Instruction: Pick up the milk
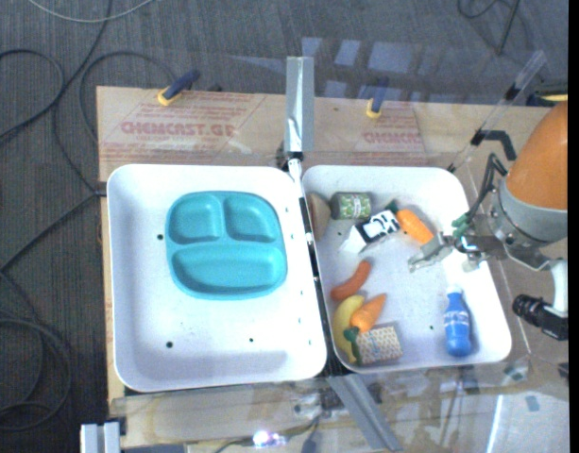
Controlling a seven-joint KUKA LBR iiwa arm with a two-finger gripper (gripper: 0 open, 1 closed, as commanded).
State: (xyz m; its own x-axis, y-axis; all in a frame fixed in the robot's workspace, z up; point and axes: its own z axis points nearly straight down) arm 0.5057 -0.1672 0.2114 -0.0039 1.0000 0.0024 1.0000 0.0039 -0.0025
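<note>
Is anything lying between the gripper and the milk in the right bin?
Nothing visible. The gripper hangs over bare bin floor just right of the milk; the orange carrot touches the milk's right side, slightly above the direct line.

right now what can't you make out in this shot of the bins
- Black-and-white milk carton: camera view, too small to read its print or judge how it lies.
- Gripper: camera view, blurred and thin, so the state of the jaws can't be told.
- Grey arm with orange band: cut off by the right edge.
- Patterned block: too small to identify.

floor: dark grey carpet (128,55) | black cables (25,281) | plywood bench (204,125)
</note>
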